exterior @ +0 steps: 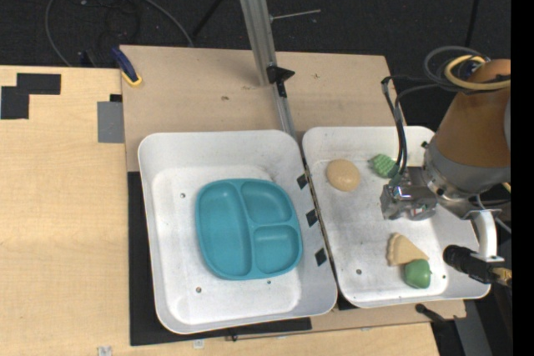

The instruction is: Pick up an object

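Scanning from the counter's (58, 204) left edge: left bin (167, 162) holds just a teal divided tray (249, 228), sitting flat near the bin's middle, well apart from the arm. Not a likely pick target from where the arm is.

Right bin (359, 263) has the candidates. Beige rounded lump (342, 175) near its far-left corner. Small green ribbed piece (384, 164) just beside it, toward the far edge. Tan wedge (402, 248) near the bin's near-right corner, with a green ball-ish item (417, 273) touching or nearly touching its near side, hard to say which.

Pincer (407, 203) hangs over the right bin's right half, between the green ribbed piece and the tan wedge. Can't tell if it's open or closed: the metal end is small and blurred, finger gap not resolvable. Nothing visibly between the fingers.

Progress call: pick not done. All four right-bin items look like they're lying on the bin floor, none lifted. Arm (471, 129) is positioned above the bin, so this reads as approach or pre-grasp at best. Left to do: settle on one object, descend, close on it, lift clear. Nearest targets by position are the tan wedge and the green ribbed piece; which one it's going for, can't say.
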### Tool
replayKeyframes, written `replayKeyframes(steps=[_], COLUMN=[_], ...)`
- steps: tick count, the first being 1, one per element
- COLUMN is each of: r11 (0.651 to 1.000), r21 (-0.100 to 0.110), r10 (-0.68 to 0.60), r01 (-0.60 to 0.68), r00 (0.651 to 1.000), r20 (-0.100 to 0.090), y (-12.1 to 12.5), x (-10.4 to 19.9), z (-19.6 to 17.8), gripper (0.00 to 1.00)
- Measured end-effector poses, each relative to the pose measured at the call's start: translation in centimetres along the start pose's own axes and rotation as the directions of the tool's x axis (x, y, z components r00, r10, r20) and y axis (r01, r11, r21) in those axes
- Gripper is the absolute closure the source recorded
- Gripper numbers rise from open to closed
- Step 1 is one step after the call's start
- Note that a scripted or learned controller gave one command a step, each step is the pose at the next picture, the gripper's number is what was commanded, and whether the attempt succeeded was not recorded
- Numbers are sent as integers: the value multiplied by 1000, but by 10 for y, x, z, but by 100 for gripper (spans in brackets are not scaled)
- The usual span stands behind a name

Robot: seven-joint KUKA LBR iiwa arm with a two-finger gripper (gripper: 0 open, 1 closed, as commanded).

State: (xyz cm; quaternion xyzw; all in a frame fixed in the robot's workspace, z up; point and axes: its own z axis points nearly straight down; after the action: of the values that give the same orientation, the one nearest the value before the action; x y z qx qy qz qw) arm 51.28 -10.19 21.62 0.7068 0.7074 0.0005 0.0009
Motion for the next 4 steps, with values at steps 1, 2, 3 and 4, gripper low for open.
replayKeyframes(steps=[1, 2, 3, 4], r11=[1000, 1000, 1000, 1000], r21=[0, 4, 7, 4], r10=[0, -4, -2, -4], r01=[0, 4, 2, 4], r00=[1000, 1000, 1000, 1000], r20=[0, -2, -1, -1], y=[1, 25, 34, 49], x=[-1, 50, 94, 154], z=[-52, -41, -27, -27], gripper=[100, 100, 100, 100])
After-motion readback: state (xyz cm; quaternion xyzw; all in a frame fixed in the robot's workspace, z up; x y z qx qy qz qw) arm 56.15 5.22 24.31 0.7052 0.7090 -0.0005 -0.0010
